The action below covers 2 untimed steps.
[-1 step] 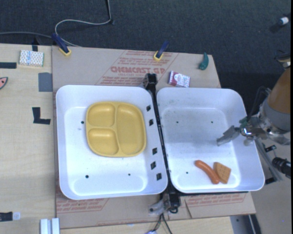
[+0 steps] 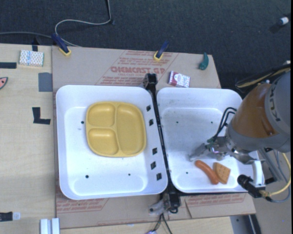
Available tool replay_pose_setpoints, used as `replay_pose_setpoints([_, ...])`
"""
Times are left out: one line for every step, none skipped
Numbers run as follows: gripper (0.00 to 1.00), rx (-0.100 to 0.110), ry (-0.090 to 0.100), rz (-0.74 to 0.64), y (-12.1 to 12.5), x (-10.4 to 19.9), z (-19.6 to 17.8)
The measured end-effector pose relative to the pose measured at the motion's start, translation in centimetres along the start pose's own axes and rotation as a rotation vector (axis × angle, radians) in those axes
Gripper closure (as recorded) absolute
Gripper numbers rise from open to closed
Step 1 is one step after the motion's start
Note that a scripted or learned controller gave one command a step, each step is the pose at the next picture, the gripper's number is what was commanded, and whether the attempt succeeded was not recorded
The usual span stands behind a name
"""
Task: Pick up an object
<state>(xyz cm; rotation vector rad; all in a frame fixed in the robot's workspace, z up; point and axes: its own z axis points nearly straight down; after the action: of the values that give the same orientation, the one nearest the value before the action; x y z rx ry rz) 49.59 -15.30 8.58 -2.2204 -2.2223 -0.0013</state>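
Note:
In the right bin (image 2: pixel 195 106) an orange sausage-shaped piece (image 2: pixel 205 171) lies near the front wall, with a tan cracker-like piece (image 2: pixel 222 172) touching its right side. My gripper (image 2: pixel 199 153) hangs low over the bin floor just above and left of the sausage, its grey fingers (image 2: pixel 195 155) pointing left. Nothing shows between them. The grey arm with its orange band (image 2: pixel 254 116) covers the bin's right side.
The left bin (image 2: pixel 71 130) holds a yellow three-part plate (image 2: pixel 116 128). A black divider with clips (image 2: pixel 156 140) runs between the bins. A small red-and-white packet (image 2: pixel 178 79) and a green clip (image 2: pixel 204 61) lie on the cardboard behind.

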Motion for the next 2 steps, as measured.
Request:
replay_pose_setpoints([0.0, -0.004, -0.001, -0.001, 3.3, 5.6, 0.0])
replay_pose_setpoints([0.0, -0.004, -0.003, -0.001, 9.6, 2.6, 0.0])
